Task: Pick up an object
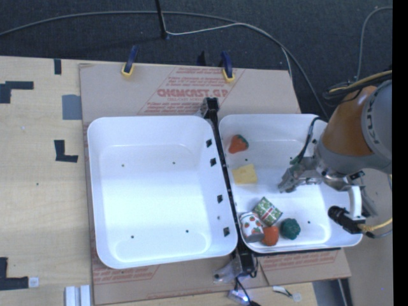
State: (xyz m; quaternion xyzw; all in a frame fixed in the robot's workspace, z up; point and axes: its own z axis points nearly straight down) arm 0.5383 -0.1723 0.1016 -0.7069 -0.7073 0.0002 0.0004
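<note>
The right bin (pixel 274 125) holds several small objects. A red strawberry-like piece (pixel 238 144) lies near its back left, and a yellow block (pixel 245 174) sits just in front of it. At the front are a green-and-white packet (pixel 267 210), a red-and-white can (pixel 251 225), a small orange-red ball (pixel 271 236) and a dark green lump (pixel 291 228). My gripper (pixel 290 181) hangs low over the right half of this bin, to the right of the yellow block and above the packet, with nothing visible between its fingers.
The left bin (pixel 153 193) lies beside the right one, a black clip strip (pixel 220 171) joining them. Both rest on a cardboard sheet (pixel 185 91) held by two clamps at the back. Cables run across the dark floor behind. The arm's orange band (pixel 347 129) overhangs the right bin's right rim.
</note>
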